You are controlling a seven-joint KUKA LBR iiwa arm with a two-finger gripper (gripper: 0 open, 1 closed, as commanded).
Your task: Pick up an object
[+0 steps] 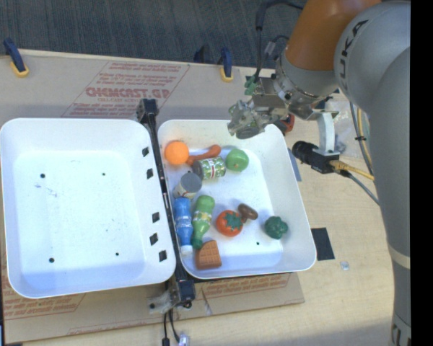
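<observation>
While the hand [245, 121] hangs at the right bin's [292, 222] upper rim, grip unreadable, the green apple [237, 159] lies just below it in frame.

Bench [325, 294] covered by printed cardboard sheet [130, 85], two white bins [14, 215] seated side by side below and left of the gripper [247, 121]

Arm [361, 56] reaching in, gripper [247, 121] lowered

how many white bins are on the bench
2. The left bin sits beside the right bin, which holds the toys; their inner edges meet along the middle.
</observation>
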